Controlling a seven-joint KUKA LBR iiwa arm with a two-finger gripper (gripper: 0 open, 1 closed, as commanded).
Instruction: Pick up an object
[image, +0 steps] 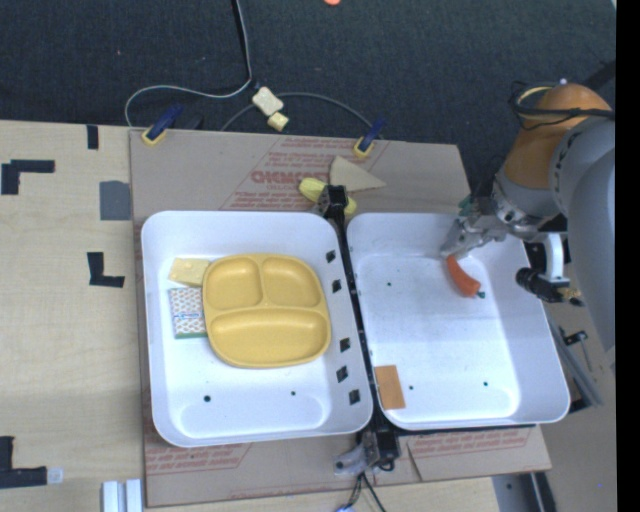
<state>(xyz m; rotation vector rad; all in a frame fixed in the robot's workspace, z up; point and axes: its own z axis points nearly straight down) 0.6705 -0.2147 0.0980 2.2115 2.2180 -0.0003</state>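
The likeliest target I can see is the small orange carrot-like toy (463, 276), lying flat in the right bin (450, 395) toward its 1 o'clock corner, slanted, with a bit of green at its lower end. My gripper (468, 236) sits just above it at 12 o'clock, touching or nearly touching its top end; whether the jaws are open or closed I cannot tell from this slant, and nothing shows the toy held between them. I judge the arm is placed there to come down on the toy from the bin's far side.

A small brown card (388, 386) lies at 7 o'clock in the same bin, well apart from the toy.

The left bin (250, 420) carries a yellow divided plate (267, 309) near its middle, with a pale yellow wedge (187, 270) and a patterned sponge-like block (186, 311) tucked at its 9 o'clock edge.

Both bins rest on a cardboard sheet (280, 170) on the surface, held by clamps at 12 o'clock, probably to stop sliding. Red printing on the cardboard is too blurred to read.
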